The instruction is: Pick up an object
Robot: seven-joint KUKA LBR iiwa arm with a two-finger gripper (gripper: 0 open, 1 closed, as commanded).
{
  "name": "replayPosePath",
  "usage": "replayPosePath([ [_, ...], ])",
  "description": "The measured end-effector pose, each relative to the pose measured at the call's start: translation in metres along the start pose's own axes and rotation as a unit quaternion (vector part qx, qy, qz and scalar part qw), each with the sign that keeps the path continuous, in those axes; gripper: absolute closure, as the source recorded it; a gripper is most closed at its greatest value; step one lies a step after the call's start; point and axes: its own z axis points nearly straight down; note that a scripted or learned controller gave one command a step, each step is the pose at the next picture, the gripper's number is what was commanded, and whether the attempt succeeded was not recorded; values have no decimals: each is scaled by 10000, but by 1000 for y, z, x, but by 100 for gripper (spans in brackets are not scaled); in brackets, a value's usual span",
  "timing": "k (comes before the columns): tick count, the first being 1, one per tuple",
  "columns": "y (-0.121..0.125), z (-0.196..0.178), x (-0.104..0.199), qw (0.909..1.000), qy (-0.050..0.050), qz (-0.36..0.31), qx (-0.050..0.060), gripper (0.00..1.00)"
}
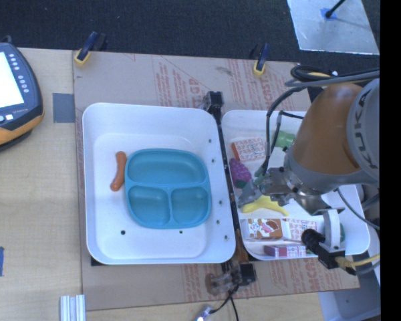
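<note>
A yellow banana-shaped toy is seen lying in the right bin, just beside the gripper at its 6 o'clock, with a purple grape bunch at the gripper's 10 o'clock. How far the gripper is spread can't be told tbh, and nothing is seen held in it. A blue divided plate and an orange sausage are parked in the left bin, sausage at the plate's 9 o'clock.

- The left bin has open floor along its rim on all sides; a blue divided plate takes up its middle, and an orange sausage-shaped piece lies just beside the plate's left edge.
- The right bin is crowded: a purple piece, a yellow piece and flat printed packets lie close together.
- The arm covers most of that bin, with the claw low over the clutter.
- The desk left of the bins lies open.
</note>
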Motion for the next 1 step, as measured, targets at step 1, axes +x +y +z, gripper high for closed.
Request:
replayPosePath([
  [1,15,71,-72,10000,3,11,9,0],
])
